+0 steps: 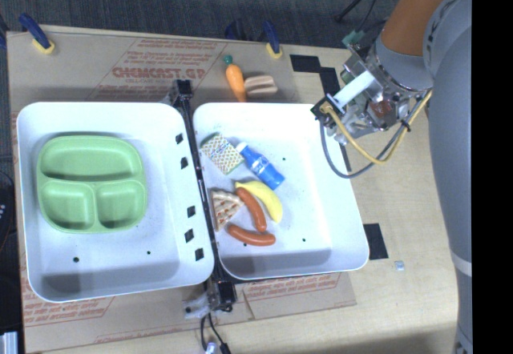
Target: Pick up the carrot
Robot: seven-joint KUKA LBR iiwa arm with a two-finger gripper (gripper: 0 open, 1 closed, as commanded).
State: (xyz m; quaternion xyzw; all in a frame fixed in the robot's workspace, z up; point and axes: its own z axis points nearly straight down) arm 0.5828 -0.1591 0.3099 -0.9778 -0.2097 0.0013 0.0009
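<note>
Approach step: the carrot lies on the bench just behind the right bin, gripper off that bin's right rim, nothing visibly held; next, reach across above the carrot.

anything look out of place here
Yes: the carrot and a hot dog bun lie outside the bins, on the cardboard just behind the right bin, while the other food sits inside it. The gripper hangs over that bin's right rim.

One fixed camera looks down at a slant on both white bins, arm entering right.
</note>
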